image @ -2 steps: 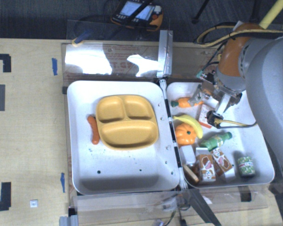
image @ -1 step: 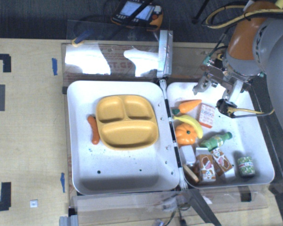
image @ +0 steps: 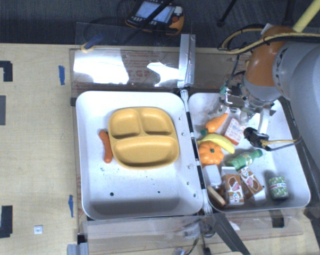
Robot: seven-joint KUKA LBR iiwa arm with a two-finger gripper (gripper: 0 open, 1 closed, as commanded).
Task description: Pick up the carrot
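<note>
The gripper (image: pixel 244 110) hangs low over the rear of the right bin (image: pixel 293 193), beneath the orange band of the arm (image: pixel 303 73); whether it is released or clenched cannot be told from this angle, since the wrist body covers the working end; nothing is seen held in it.

Just to its left and slightly nearer lies the carrot (image: pixel 217 123) — a short orange taper, resting at a slant on the bin floor; its lower end sits close against a small white and red packet (image: pixel 233 132). The gripper stands near the carrot's upper end, apparently not yet on it; the task, by this reading, is at the approach stage.

Immediately below the carrot lies a banana (image: pixel 218 142), and touching that, a small orange pumpkin (image: pixel 210 153); a green bottle (image: pixel 247 158) lies on its side to the right; a brown patterned carton (image: pixel 240 187) and a green can (image: pixel 277 187) occupy the near end. The crowding matters: a descent slightly off line would likely meet the packet or banana instead.

The left bin (image: pixel 91 185) holds a yellow divided tray (image: pixel 143 137) at centre; an orange-red sausage (image: pixel 106 146) lies against the tray's left edge — similar in colour to the carrot, but well apart from the gripper and in the other bin.
</note>
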